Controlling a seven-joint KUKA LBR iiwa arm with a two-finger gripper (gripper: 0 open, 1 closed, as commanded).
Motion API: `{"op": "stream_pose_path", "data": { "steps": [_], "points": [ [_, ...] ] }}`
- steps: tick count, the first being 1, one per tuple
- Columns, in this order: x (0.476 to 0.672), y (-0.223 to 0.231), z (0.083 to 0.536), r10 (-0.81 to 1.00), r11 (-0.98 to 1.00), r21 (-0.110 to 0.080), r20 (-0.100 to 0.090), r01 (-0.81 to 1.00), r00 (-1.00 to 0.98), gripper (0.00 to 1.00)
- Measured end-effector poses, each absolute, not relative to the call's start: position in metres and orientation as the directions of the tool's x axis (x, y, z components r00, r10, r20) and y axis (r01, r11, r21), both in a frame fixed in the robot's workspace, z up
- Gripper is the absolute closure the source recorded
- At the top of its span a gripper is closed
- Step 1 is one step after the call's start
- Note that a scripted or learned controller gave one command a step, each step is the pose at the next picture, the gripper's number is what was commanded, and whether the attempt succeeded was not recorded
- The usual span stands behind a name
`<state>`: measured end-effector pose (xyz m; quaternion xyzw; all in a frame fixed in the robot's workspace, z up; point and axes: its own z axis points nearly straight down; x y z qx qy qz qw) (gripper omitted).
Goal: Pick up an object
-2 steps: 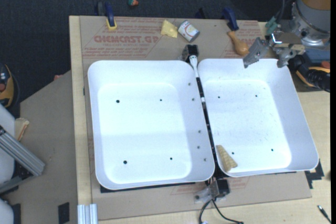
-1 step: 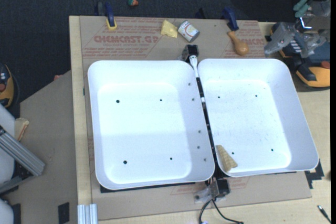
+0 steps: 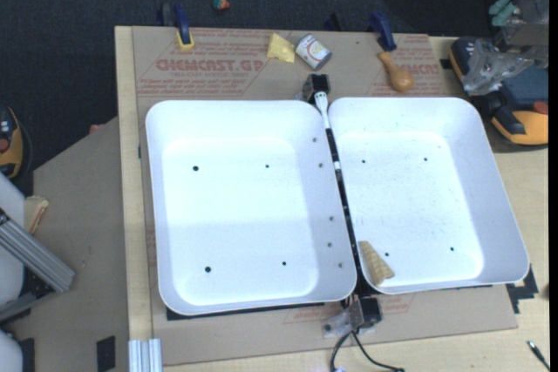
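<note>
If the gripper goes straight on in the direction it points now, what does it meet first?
The gripper seems aimed down at the board beside the right bin's far corner, so likely that; depth is unclear.

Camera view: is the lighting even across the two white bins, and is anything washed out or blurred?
Camera view: uneven. The left bin floor has a brighter band across its upper half and a greyer lower half; the right bin looks flatter, with fine speckle. Whites run near overexposed, so bin relief is faint. The tan wedge-shaped object at the right bin's lower left is soft-edged, and the overall image is slightly soft.
</note>
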<state>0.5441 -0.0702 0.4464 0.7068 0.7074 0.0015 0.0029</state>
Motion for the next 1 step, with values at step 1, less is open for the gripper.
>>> {"op": "stream_pose_path", "data": {
  "steps": [1],
  "points": [
    [0.5808, 0.0023, 0.3483, 1.0, 0.007, -0.01, 0.002, 1.0, -0.007, 1.0]
  ]
}}
